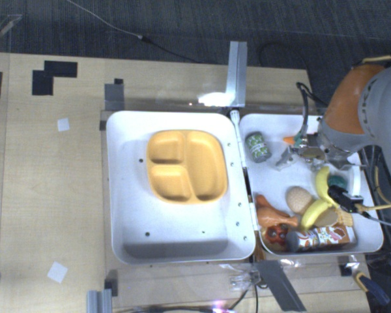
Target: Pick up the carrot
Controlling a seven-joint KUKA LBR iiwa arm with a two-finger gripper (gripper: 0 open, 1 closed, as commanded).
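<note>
Over the right bin, the arm is reaching in from the right, and its jaws are hanging low above the bin's back half. You are seeing metal parts at the wrist, yet you cannot tell whether the jaws are spread or pressed together; the arm's bulk and the cables are muddying that spot. A small orange tip is showing just beside the jaws, and whether it is part of the rig or something else is too small to judge.

You are looking for the carrot, which appears to be the orange tapered piece lying at the front left of the right bin, against the wall shared with the left bin. It is sitting well apart from the jaws, with nothing pinching it. So the pick is, by my reading, not yet done: the approach, the grasp and the lift are all left.

Around the carrot you are dealing with clutter: a potato, a banana, a dark red item and a flat packet are crowding the front. A green can is lying near the back. The yellow tray is resting in the left bin on the bench.
</note>
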